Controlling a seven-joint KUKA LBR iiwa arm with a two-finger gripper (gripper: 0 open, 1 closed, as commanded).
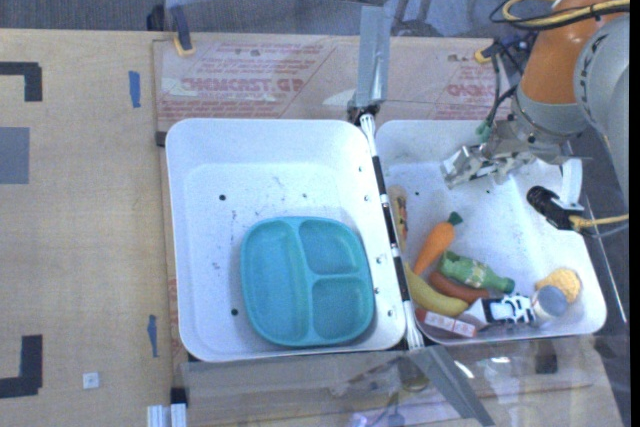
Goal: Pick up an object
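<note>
The right bin (500,215) holds a pile of toy food along its near side. An orange carrot (436,245) with a green top lies tilted near the left wall. A green bottle (475,271) lies across a red piece (455,288), and a yellow banana (430,293) sits by the near-left corner. A black-and-white item (510,309) and a yellow-orange corn-like piece (562,287) rest at the near right. My gripper (478,165) hangs over the far part of this bin, well apart from the pile, with nothing visibly in it.
The left bin (200,175) carries a teal divided plate (308,281) in its near half. A thin brownish strip (400,213) lies against the right bin's left wall. A pink-and-white packet (445,323) lies at the near edge. A cardboard sheet (250,75) lies behind the bins.
</note>
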